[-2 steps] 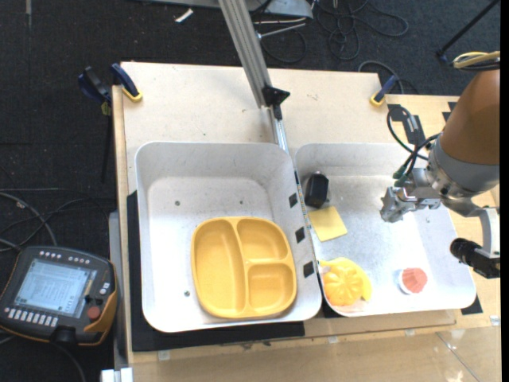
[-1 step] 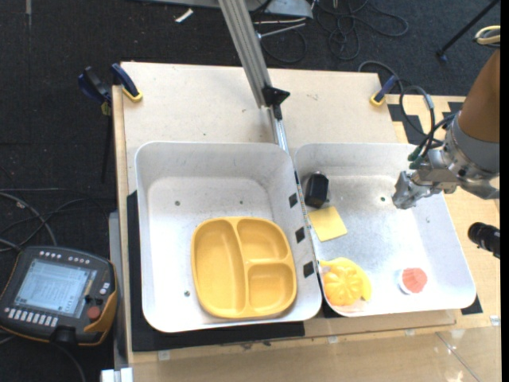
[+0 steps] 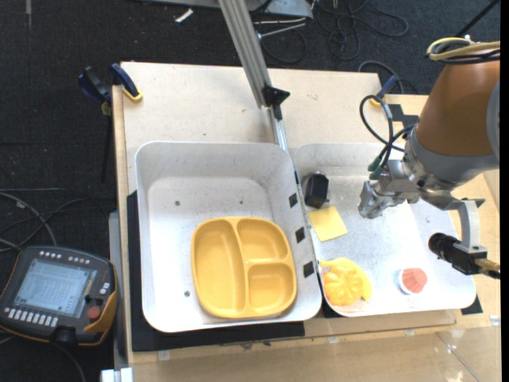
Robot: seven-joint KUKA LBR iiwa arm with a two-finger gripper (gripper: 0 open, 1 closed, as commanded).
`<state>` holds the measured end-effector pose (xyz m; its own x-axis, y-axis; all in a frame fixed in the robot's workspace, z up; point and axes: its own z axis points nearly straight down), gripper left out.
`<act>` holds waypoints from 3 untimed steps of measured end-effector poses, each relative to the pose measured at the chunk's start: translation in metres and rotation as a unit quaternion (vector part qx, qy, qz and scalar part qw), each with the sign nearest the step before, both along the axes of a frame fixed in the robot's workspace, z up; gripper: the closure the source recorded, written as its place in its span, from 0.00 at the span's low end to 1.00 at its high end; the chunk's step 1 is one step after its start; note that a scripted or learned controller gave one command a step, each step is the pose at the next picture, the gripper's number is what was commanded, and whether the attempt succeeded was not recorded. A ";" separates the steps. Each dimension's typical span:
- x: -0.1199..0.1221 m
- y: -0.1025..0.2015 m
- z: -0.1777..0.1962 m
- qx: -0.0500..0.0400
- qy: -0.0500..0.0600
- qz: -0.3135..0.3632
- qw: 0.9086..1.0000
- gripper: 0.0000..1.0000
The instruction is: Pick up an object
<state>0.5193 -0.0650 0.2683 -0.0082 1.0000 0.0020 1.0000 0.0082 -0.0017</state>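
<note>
In the right bin (image 3: 445, 293) lie a flat yellow square piece (image 3: 328, 224), a yellow flower-shaped toy (image 3: 345, 282) at the front left corner, and a small pink round object (image 3: 413, 279) near the front. A small black block (image 3: 316, 188) sits by the bin's left wall. My gripper (image 3: 372, 201) hangs over the middle of the right bin, to the right of the yellow square and apart from it. Nothing shows between its tips.
The left bin (image 3: 159, 181) holds a yellow three-compartment plate (image 3: 242, 267). A slanted metal pole (image 3: 248, 46) rises from the divider at the back. Cables and a black fitting (image 3: 453, 251) hang off the arm at the right. A teach pendant (image 3: 56, 289) lies left of the bench.
</note>
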 end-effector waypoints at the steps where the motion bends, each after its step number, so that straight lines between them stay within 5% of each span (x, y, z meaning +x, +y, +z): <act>1: 0.007 0.058 -0.004 0.000 -0.001 0.000 1.000 1.00; 3: -0.005 0.158 -0.002 0.000 0.000 0.000 1.000 1.00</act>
